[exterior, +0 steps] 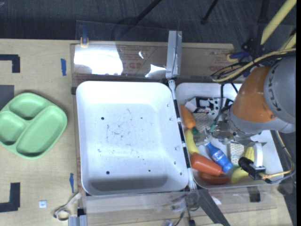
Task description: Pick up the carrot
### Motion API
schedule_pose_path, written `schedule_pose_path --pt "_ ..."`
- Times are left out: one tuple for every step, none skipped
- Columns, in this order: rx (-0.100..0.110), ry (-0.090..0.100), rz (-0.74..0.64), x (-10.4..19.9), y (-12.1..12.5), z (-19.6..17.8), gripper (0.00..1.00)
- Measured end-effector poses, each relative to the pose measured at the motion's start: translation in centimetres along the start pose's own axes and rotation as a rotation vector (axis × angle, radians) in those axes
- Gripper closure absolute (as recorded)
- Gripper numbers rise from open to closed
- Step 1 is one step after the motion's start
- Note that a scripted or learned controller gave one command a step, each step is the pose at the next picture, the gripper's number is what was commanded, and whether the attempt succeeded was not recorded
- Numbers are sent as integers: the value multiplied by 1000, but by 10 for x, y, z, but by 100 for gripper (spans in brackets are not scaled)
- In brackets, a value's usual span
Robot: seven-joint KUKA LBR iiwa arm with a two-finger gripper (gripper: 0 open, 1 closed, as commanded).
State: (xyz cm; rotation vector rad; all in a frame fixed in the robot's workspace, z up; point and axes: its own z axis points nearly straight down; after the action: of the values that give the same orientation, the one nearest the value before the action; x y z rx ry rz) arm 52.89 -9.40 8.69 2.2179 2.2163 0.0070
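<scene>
Carrot (187, 117): orange, tapered, lying along the wall of the bin (207, 86) shared with the other bin. It sits beside the gripper (218, 129), on the side away from the arm and slightly toward the back. A banana (190, 144) touches its near end.

Gripper: low over the clutter, not on the carrot. Opening: cannot tell, since the wrist covers it from above.

Step in hand, as judged: approach. To do it well, shift toward the shared wall, line the jaws across the carrot's width and come down on its middle. Stay clear of the wall and the banana.

Hard to read:
- A red-orange thing (205, 164) nearer the front could be mistaken for the target.
- A blue bottle (220, 157) overlaps it.
- Items under the wrist are hidden.
</scene>
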Motion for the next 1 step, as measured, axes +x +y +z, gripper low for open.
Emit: schedule_pose_path --pt "7 -1 183 -70 4 -150 0"
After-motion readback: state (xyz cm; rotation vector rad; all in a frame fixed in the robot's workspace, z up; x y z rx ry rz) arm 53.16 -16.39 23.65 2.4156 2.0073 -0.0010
